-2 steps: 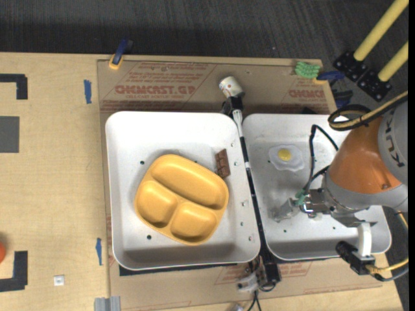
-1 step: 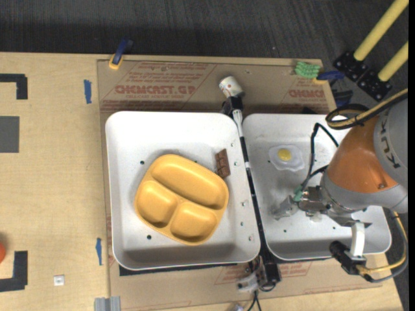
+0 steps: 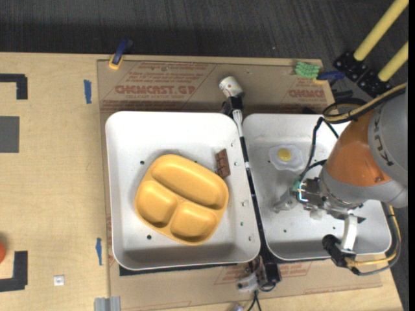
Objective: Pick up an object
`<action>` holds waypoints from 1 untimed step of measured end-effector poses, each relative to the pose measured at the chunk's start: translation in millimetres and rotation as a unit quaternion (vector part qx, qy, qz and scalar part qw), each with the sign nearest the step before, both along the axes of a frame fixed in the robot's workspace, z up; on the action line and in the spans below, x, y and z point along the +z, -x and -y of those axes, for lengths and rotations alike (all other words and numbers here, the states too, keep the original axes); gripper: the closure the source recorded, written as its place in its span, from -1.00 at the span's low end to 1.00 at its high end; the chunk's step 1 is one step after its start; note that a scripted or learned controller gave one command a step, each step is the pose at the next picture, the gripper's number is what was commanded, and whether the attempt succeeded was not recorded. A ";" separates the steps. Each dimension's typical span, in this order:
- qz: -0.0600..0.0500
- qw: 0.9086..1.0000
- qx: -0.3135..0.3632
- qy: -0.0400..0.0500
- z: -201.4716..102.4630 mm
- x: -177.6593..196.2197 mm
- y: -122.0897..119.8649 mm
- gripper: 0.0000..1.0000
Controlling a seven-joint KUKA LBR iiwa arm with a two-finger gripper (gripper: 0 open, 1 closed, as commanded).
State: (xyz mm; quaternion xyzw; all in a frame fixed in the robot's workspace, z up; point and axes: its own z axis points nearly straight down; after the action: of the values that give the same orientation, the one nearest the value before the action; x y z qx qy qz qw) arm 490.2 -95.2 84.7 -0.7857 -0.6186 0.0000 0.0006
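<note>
The left bin (image 3: 123, 173) holds a yellow divided tray (image 3: 181, 198) lying at a slant near its middle, and a small brown block (image 3: 222, 163) rests just beside the tray's upper right corner, close to the bin's right wall. In the right bin (image 3: 259, 135) a toy fried egg (image 3: 284, 155) lies toward the back, well apart from the tray. The gripper (image 3: 290, 199) hangs low over the right bin's floor in front of the egg, near it but not touching; whether anything sits between its tips cannot be told. Behind it the arm (image 3: 363, 164) covers the bin's right side.
</note>
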 end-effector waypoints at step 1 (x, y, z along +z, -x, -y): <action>0.000 1.000 -0.023 0.000 -1.1 0.2 -19.9 -1.00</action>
State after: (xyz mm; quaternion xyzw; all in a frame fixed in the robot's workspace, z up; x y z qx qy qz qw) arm 510.1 -94.0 85.0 -0.7998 -0.6003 0.0000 0.0001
